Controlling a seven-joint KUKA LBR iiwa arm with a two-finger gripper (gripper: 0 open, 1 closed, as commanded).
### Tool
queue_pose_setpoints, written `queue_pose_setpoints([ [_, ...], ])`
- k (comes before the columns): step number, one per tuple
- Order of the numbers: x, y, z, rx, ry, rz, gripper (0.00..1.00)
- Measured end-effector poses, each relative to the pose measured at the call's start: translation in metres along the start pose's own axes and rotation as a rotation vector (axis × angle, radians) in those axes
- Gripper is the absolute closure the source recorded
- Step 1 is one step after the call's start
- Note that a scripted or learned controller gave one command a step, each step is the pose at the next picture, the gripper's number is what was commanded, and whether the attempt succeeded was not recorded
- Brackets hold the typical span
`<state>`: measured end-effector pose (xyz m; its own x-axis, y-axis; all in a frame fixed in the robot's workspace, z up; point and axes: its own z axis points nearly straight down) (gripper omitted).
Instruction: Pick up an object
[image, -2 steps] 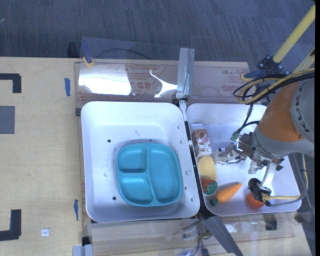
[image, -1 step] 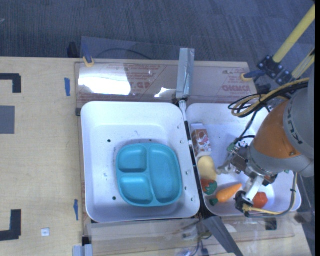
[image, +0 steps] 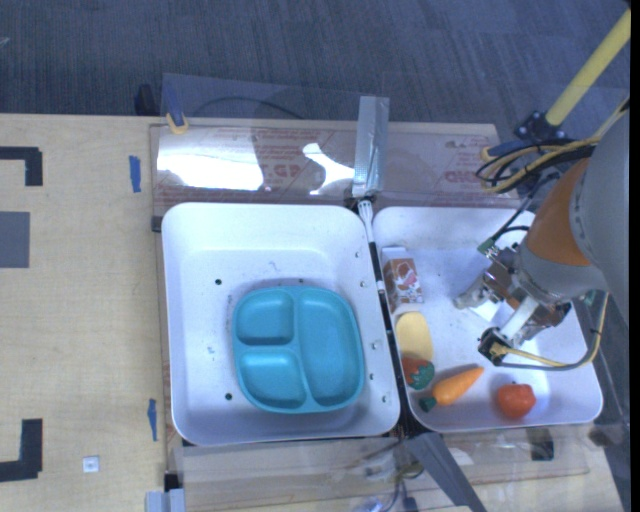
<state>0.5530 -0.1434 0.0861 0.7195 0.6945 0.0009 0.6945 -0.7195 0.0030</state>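
In the right bin, the gripper hangs over bare floor, with the carrot and the tomato near it toward the bin's front edge. How far it stands open I cannot tell from this slant, and nothing seems to be held in it. A yellow piece, a small packet and a red-and-green item lie along the bin's left wall. The risk, as I judge it: the carrot lies just beside that red-and-green item, so a descent there may shove both aside, or the round tomato may roll out of a closing grip.
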Motion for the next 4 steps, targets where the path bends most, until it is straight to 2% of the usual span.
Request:
queue_pose_setpoints([
  [1, 0.026, 0.092, 0.001, 0.005, -0.002, 0.170, 0.00],
  [2, 0.034, 0.116, -0.019, 0.014, -0.004, 0.206, 0.00],
  [3, -0.011, 0.077, -0.012, -0.010, 0.038, 0.328, 0.00],
  [4, 0.051, 0.002, 0.000, 0.007, 0.001, 0.518, 0.00],
])
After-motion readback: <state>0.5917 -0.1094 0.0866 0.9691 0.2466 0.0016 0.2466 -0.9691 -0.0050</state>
